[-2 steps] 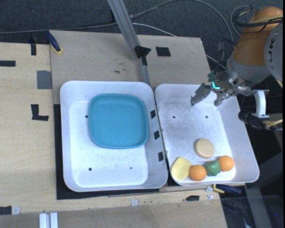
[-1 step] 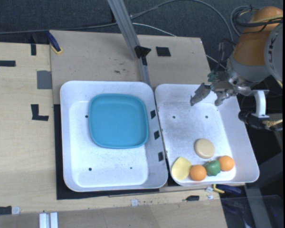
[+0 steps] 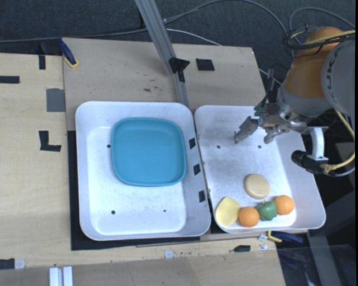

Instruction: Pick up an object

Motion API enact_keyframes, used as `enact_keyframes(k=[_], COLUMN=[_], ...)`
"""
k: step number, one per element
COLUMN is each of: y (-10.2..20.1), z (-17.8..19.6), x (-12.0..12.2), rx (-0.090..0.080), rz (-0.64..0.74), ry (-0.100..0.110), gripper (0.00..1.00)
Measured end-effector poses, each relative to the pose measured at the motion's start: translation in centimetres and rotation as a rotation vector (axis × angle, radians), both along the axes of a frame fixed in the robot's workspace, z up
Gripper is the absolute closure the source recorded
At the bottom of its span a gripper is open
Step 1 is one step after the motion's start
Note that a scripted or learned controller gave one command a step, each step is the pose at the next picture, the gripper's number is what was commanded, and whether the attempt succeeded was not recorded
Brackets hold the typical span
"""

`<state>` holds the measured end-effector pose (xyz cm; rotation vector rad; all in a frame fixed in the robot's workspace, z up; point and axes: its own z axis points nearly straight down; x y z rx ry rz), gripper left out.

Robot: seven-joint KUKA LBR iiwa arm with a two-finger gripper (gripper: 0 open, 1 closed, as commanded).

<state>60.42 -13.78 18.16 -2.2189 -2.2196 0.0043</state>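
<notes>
My gripper (image 3: 254,136) hangs over the upper part of the right bin (image 3: 227,159), its two fingers spread open with nothing between them. Along that bin's near edge lies a cluster of small items: a beige round piece (image 3: 256,186), a yellow piece (image 3: 227,211), an orange ball (image 3: 248,217), a green item (image 3: 267,211) and a second orange ball (image 3: 284,205). The gripper is well above and apart from this cluster.
The left bin (image 3: 95,207) holds a blue square plate (image 3: 148,151). A grey metal bar (image 3: 161,34) slants in from the top and ends at the bins' shared upper corner. The arm's orange-banded wrist (image 3: 307,70) stands right of the right bin.
</notes>
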Motion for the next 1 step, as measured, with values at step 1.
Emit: enact_keyframes(k=[1], y=[-0.82], z=[-5.67], x=[0.29], rx=[0.000], rz=[0.000], ry=[0.002], gripper=[0.00])
